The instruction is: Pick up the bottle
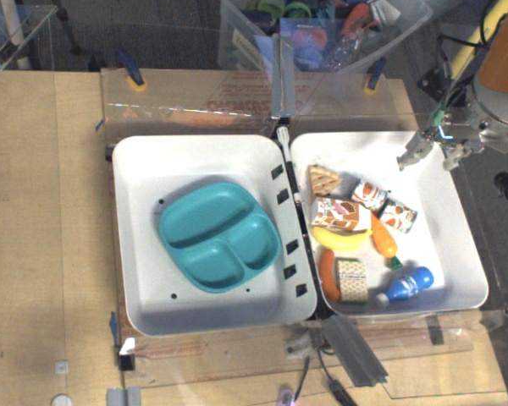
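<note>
My end effector (429, 152) hangs above the right white bin's (462, 227) far edge, fingers apart, holding nothing. The one blue plastic bottle (408, 283) lies near that bin's front corner, beside the orange carrot (384, 241). I should descend across its body, clear of the one yellow banana (340, 240).

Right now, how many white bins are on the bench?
2. The left bin holds a teal plate; the right bin holds the blue bottle and toy food.
</note>
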`<state>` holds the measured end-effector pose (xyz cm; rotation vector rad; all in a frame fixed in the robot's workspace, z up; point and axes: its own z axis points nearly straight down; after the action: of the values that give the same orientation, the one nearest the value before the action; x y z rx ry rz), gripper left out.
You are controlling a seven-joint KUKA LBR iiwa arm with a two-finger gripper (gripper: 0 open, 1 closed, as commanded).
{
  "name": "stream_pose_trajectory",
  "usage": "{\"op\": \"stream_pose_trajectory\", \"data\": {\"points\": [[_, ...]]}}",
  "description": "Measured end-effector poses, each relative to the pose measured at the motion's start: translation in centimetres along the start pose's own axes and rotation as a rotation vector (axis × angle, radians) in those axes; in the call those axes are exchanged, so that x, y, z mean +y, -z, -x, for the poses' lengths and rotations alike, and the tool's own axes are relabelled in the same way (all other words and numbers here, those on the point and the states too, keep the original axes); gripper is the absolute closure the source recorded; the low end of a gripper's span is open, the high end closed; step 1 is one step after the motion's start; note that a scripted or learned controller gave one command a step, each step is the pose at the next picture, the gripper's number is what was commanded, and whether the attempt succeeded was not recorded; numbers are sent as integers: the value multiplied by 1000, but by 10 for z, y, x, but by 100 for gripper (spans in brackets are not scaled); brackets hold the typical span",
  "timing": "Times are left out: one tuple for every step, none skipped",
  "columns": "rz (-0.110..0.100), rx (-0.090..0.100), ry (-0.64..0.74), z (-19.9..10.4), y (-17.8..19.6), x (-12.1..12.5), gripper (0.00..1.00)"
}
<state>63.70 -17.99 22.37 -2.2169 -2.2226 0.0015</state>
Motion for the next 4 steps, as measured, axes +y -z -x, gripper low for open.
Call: {"op": "stream_pose_trajectory", "data": {"points": [[1, -1, 102, 44, -32, -96, 0], [10, -3, 48, -11, -136, -155, 0], [14, -7, 363, -75, -135, -154, 0], [16, -10, 611, -15, -135, -153, 0]]}}
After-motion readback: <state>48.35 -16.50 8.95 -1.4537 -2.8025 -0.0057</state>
